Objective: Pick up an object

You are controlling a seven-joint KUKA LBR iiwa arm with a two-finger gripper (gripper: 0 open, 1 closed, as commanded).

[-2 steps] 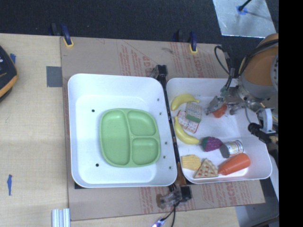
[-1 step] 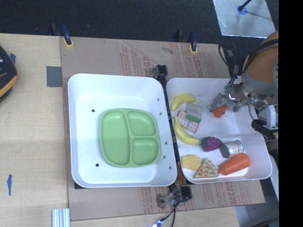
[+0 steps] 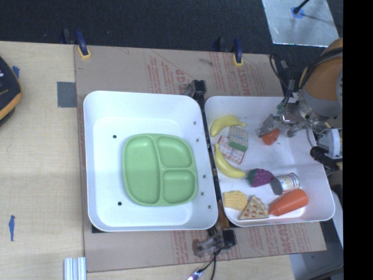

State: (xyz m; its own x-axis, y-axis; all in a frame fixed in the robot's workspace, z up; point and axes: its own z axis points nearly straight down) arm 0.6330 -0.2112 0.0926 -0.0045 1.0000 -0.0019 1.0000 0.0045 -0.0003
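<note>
My gripper (image 3: 281,125) hangs over the upper right part of the right bin (image 3: 317,168), at the end of the grey arm with the orange band. A small red-orange object (image 3: 269,137) lies just below and left of it, touching or nearly touching its tip; I cannot tell whether it is gripped. Further left in this bin are two yellow bananas (image 3: 226,123) (image 3: 228,165) with a small printed carton (image 3: 236,144) between them. Along the front lie purple grapes (image 3: 260,177), a small can (image 3: 286,183), an orange carrot (image 3: 289,202), a pizza slice (image 3: 253,209) and a yellow corn piece (image 3: 234,199).
The left bin (image 3: 99,115) holds a green divided plate (image 3: 158,169). Both bins sit on a cardboard sheet (image 3: 145,69) held by blue clamps. A dark device (image 3: 7,92) lies at the far left of the bench.
</note>
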